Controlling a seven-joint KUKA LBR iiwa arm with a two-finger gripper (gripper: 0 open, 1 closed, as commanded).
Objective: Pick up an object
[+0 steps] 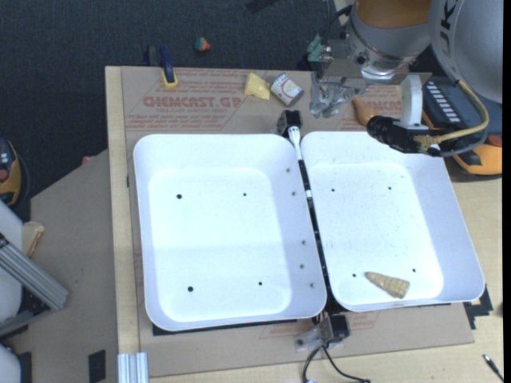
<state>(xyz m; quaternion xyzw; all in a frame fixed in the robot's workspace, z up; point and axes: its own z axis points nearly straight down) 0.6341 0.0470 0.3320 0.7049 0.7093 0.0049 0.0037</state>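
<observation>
1. The shell (388, 283), a tan ridged cone, lies on its side in the right bin (447, 214), near that bin's front edge.
2. The left bin (152, 214) sits just beside the right bin, their rims meeting along the middle.
3. The gripper (329, 106) hangs above the cardboard behind the bins, well apart from the shell; whether its jaws are apart or together cannot be told.
4. A yellow piece (257, 87) and a small box (286, 89) lie on the cardboard left of the gripper.
</observation>
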